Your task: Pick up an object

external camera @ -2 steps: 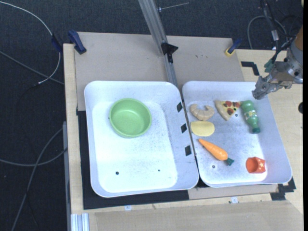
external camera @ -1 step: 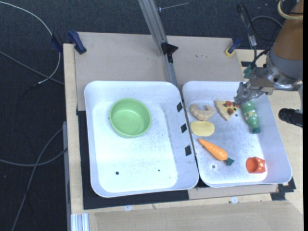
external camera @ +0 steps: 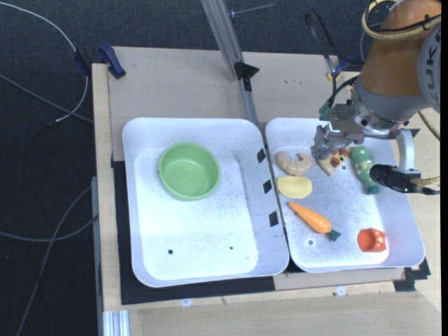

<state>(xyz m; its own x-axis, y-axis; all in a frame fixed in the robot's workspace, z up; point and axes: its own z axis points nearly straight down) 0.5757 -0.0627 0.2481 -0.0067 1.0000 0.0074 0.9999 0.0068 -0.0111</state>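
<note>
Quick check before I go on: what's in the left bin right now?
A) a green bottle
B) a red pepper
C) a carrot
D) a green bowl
D: the green bowl sits alone in the left bin, while the toy food lies in the right bin.

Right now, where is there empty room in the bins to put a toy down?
The left bin has the most room: all the floor below and right of the green bowl. In the right bin, a small patch lies between the carrot and the red pepper. Its top is crowded around the gripper.
</note>
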